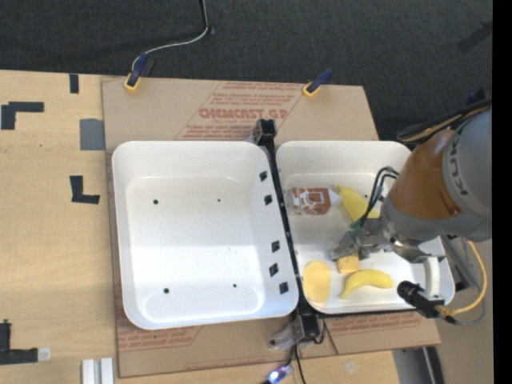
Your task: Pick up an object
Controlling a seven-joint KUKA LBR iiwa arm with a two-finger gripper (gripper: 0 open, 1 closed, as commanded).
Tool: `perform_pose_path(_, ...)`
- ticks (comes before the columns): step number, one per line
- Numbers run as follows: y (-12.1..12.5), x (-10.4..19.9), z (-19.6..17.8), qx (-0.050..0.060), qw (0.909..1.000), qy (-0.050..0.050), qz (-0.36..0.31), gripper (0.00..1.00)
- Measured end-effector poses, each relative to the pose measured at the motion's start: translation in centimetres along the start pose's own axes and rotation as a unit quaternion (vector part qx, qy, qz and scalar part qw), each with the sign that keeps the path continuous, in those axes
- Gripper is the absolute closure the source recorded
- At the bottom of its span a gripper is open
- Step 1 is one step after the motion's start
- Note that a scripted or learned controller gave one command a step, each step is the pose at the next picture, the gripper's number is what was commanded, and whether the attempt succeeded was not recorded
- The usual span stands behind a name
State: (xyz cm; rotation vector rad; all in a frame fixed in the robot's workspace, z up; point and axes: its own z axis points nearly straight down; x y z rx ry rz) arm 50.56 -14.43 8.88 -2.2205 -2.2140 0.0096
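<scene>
The right bin point(320, 152) holds several small items. A brown and white packet point(310, 201) lies near its left wall, with a yellow piece point(353, 202) just to its right. A pale yellow round piece point(317, 282) lies at the bin's front left, and a yellow banana point(366, 281) lies at the front. A small tan block point(347, 264) sits between them. My gripper point(350, 248) hangs low over the middle of this bin, directly above the tan block, with the grey arm and orange band point(422, 186) behind it to the right.
The left bin point(192, 234) stands beside the right one, split off by a black divider point(274, 214). Both rest on a cardboard sheet point(240, 110) held by two clamps at the back. A cable point(180, 42) runs behind.
</scene>
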Motion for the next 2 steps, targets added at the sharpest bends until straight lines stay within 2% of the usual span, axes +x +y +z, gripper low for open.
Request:
perform_pose_path(1, 7.8, 5.5, -9.7, -0.006, 1.0, 0.0, -0.005, 1.0)
perform_pose_path(2, 16.3, 10.4, -9.2, -0.004, 1.0, 0.0, -0.005, 1.0)
